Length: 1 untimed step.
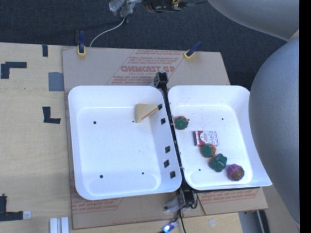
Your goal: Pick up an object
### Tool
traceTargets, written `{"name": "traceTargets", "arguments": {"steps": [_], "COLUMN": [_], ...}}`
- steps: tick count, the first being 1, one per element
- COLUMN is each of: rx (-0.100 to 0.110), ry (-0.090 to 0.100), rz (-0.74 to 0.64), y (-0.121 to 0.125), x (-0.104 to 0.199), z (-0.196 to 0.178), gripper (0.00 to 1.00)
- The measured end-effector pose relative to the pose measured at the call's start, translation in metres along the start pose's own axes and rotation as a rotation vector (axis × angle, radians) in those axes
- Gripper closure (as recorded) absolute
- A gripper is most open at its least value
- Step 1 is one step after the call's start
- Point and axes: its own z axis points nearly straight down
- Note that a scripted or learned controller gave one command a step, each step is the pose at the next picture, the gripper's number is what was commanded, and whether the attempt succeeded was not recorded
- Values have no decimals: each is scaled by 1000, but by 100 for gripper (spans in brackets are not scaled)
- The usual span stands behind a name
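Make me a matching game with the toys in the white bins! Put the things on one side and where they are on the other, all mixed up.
Things:
1. tan wedge
2. red and white packet
3. purple ball
4. gripper

Places:
A. near corner of the right bin, closest to the arm's side
B. above the bench, beyond the far edge of both bins
C. left bin, by the far end of the divider
D. middle of the right bin

Pairs: 1-C, 2-D, 3-A, 4-B
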Motion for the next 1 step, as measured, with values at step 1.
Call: {"name": "traceTargets", "arguments": {"steps": [1], "rx": [2], "ry": [-1], "rz": [3], "y": [-59], "x": [-3], "z": [12], "gripper": [100]}}
